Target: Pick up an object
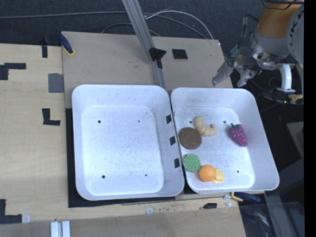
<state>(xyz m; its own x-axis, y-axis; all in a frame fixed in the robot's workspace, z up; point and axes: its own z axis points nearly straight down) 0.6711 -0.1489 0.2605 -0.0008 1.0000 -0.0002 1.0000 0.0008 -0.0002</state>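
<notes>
- Five small items sit in the right bin (256,132), all below and to the left of my claw (236,72) in the camera view: a brown disc (189,138), a cream curled piece (205,126), a purple grape bunch (238,134), a green patch (192,162) and an orange ball (207,173).
- My claw hangs beyond the far rim of that bin, above the bench (108,63) rather than over the items; whether its fingers are spread or closed I cannot tell from this angle, and nothing visibly sits between them.
- No pick has begun, in my judgement; any of the five could serve as the target.
- Risk one: the brown disc touches or nearly touches the cream piece, so a descent there may nudge both and grip neither.
- Risk two: the green patch lies just beside the bin wall and the orange ball, leaving little finger room.
- Risk three: the disc and patch look flat, so fingers may close over them.
- The grape bunch stands apart and looks the safest choice.
- The left bin (118,147) is farther left.
</notes>
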